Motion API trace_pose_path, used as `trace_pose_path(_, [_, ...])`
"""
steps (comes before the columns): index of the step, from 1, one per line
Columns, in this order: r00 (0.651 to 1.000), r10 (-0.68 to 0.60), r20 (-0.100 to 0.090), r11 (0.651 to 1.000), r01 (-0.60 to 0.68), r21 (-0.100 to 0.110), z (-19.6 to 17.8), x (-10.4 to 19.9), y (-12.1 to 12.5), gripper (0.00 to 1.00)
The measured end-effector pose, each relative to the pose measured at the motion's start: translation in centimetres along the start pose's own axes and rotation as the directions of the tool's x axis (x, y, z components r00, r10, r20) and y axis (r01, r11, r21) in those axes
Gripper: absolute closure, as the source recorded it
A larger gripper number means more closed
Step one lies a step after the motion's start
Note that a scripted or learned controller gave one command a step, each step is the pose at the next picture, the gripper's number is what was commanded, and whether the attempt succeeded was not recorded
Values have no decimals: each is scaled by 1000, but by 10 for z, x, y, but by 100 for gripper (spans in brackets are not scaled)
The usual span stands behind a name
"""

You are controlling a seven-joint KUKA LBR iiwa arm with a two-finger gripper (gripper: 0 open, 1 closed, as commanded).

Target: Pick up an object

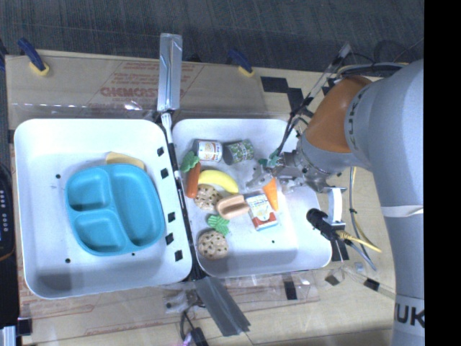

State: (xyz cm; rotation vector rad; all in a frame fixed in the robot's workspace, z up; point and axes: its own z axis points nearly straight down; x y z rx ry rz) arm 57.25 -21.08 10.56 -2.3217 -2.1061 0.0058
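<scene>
Scanning from the left bin (29, 193), I see a blue divided tray (114, 207) with a yellow piece (126, 161) at its far edge. The right bin (310, 247) holds cans, a banana (218, 181), cookies and a carton (261, 211) toward its left wall. My gripper (277, 166) sits near the far right edge beside an orange carrot (270, 192); I cannot tell its state.

Faint red print reading "CHEMCAST" on the cardboard sheet (94, 78); white "UK" on the arm (408, 314).
</scene>
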Motion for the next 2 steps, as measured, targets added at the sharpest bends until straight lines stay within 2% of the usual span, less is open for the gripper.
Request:
trace_pose_path(1, [1000,-4,-1,1000,4,4,-9,1,0,100])
trace_pose_path(2, [1000,-29,1,1000,29,-10,-102,77,25,100])
